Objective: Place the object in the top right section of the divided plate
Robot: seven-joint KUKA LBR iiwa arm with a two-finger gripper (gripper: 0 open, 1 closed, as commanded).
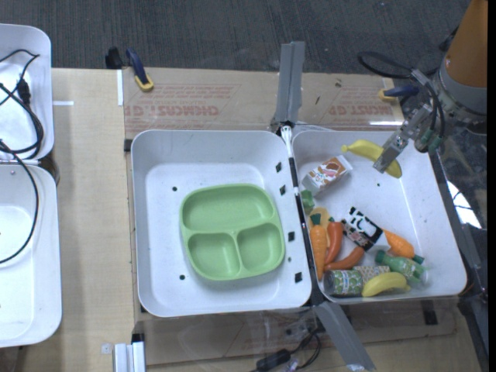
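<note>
I see my claw (390, 158) low over the right white bin's (442, 200) far end, touching the yellow plastic banana (363, 149); I cannot tell its grip. The green divided plate (231, 230) sits in the left bin (155, 208).

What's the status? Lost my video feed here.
Gripper low over banana in right bin, grasp unconfirmed. Green divided plate in left bin, sections bare. Path unobstructed.
</note>
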